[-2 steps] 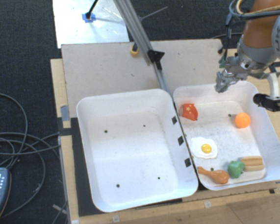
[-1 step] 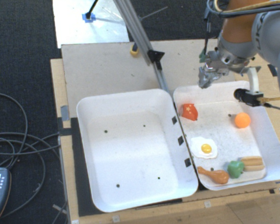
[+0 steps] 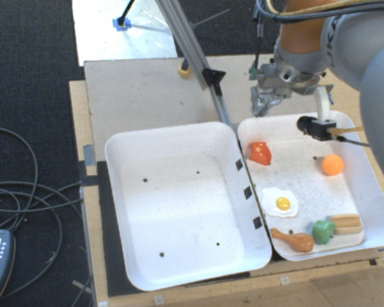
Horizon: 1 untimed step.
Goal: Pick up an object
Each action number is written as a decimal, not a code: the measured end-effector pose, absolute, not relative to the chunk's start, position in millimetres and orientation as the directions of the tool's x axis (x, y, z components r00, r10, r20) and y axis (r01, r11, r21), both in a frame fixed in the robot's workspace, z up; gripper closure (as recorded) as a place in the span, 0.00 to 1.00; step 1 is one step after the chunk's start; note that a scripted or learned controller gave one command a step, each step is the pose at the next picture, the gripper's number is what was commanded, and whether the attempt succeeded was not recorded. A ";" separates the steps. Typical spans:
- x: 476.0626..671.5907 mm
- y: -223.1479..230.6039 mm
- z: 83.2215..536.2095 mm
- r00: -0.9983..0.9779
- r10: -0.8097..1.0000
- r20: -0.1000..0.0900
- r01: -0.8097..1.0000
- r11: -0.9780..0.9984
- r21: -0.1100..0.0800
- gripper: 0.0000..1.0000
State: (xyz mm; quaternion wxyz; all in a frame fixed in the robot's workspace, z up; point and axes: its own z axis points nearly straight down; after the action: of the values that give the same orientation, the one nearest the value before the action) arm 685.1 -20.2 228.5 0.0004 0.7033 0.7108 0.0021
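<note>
Gripper: here it is, the gripper (image 3: 265, 103) hanging over the far edge of the right bin (image 3: 300, 173), near that bin's far-left corner, high above the floor of the bin.
Grip state: can't call it from this angle, released or clenched; nothing shows in its hold.
Arm: the grey arm (image 3: 342, 34) reaches in from the right, orange band up top.
Nearest target: a red toy food piece (image 3: 259, 153), just inside the right bin's left wall toward the far end, almost straight below the gripper.
Other candidates: an orange ball (image 3: 332, 164) toward the right wall; a toy fried egg (image 3: 279, 203) mid-bin on the left side.
Near edge: a toy drumstick (image 3: 293, 239), a green toy vegetable (image 3: 323, 230) and a toy hot dog (image 3: 346, 223) line up along it; the green piece touches the hot dog and sits just beside the drumstick.
Left bin: the left bin (image 3: 177, 205) is not in play right now.
Step in hand: looks like the approach, with no pick made yet.
Next move: I'd say come in over the bin, settle above one piece, then descend and close. The red piece is closest but sits near the wall, so clearance could be tight; the ball may roll; the egg lies flat and gives little to grip.
</note>
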 end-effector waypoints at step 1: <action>680.9 26.9 237.8 -0.010 1.000 0.002 1.000 0.010 0.003 1.00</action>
State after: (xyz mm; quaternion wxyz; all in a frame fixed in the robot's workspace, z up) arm 680.9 26.9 237.8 0.0003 0.7035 0.7107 0.0018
